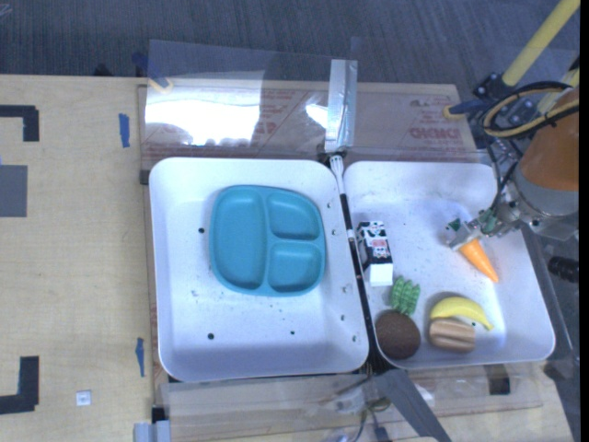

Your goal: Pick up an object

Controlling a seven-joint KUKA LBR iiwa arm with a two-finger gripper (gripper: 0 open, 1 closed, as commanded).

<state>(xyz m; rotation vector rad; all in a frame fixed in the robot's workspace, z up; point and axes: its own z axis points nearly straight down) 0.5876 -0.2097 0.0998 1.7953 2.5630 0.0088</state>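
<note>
The right bin [423, 187] holds several toy foods. An orange carrot [480, 259] with a pale green top lies near its right wall. My gripper [489, 222] comes in from the right and hangs low just above and right of the carrot's leafy end, very close to it. I cannot make out whether it touches the carrot. Toward the front of the bin lie a yellow banana [462, 310], a tan bun [451, 335], a brown round fruit [398, 333] and a green leafy piece [403, 295]. By the bin's left wall lies a black-and-white carton [373, 241] with a white block [379, 273] below it.
The left bin [175, 274] carries a blue divided plate [269, 239]. A clear plastic sheet [239, 109] and a metal bar [340, 104] stand behind the bins. Cables and a yellow pole [548, 26] sit at the upper right, next to the arm [552, 159].
</note>
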